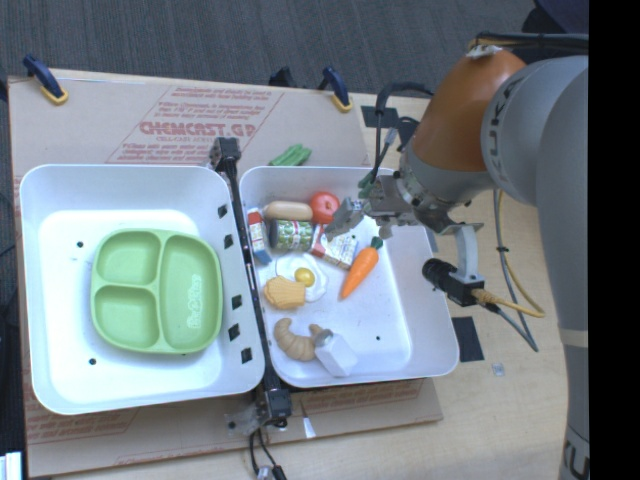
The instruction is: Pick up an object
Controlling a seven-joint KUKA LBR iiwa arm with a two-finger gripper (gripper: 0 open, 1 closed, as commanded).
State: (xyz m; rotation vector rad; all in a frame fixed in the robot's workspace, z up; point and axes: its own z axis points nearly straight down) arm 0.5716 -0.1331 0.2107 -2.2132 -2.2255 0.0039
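The right bin (pixel 425 328) holds several toy foods. A red tomato (pixel 323 206), a hot dog (pixel 288 210), a green-labelled can (pixel 293 234) and a small red bottle (pixel 257 236) lie along its back. In the middle are an orange carrot (pixel 359 272), a red-and-white packet (pixel 335 252), a fried egg (pixel 301 275) and a yellow piece (pixel 284 293). A croissant (pixel 291 339) and a pale block (pixel 335 354) sit at the front. My gripper (pixel 352 217) hangs low over the back of this bin, just right of the tomato and above the packet and the carrot's top.
The left bin (pixel 40 368) holds a green divided plate (pixel 157 290). A green item (pixel 290 155) lies on the cardboard behind the right bin. The arm and its cables cover the right bin's right rim. Black clips run along the wall between the bins.
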